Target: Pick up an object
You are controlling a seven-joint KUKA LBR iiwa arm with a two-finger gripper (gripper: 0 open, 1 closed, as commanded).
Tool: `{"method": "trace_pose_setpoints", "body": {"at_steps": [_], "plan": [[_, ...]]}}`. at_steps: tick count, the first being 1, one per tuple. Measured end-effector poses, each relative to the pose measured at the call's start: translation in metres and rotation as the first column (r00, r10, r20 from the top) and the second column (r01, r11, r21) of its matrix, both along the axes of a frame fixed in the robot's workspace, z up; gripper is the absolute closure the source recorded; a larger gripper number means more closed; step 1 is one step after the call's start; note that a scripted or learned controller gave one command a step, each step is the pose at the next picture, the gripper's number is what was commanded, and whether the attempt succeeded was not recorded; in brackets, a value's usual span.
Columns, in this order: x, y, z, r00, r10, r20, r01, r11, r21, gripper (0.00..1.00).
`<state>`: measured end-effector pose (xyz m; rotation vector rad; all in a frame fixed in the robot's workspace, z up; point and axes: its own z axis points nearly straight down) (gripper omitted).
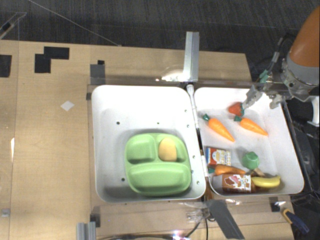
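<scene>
While the grey arm with its orange band (306,44) hangs over the far corner of the right-hand shallow white bin (295,156), its two-finger gripper (261,98) looks to be spread, one slim finger (250,98) reaching down toward the small red plastic toy (235,109) and the other standing well off to the side; nothing sits between them. I would take that red toy as the likely target, though the task names no particular piece.

The red toy is the landmark. Just beside it, on the arm's side, lies an orange plastic carrot with a green top (252,126); a second orange carrot (218,127) lies near it on the other side, toward the divider. Well apart from it, at the near end of the bin, sit a small juice carton (218,157), a green plastic cup (251,160), a brown bottle (235,183) and a yellow plastic banana (265,182).

My worry is the offset: the finger seems to meet the red toy at its edge, not astride it, so a close could knock it away or pinch air. The carrot alongside could get nudged or caught instead. The red toy also looks rounded and smooth, so it could squirt out.
</scene>
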<state>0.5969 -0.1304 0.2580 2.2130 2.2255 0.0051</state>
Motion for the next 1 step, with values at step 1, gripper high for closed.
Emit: {"method": "trace_pose_setpoints", "body": {"at_steps": [1], "plan": [[0.0258,0.0066,-0.1064,0.997,-0.075,-0.003,0.075,0.997,0.0,0.0]]}}
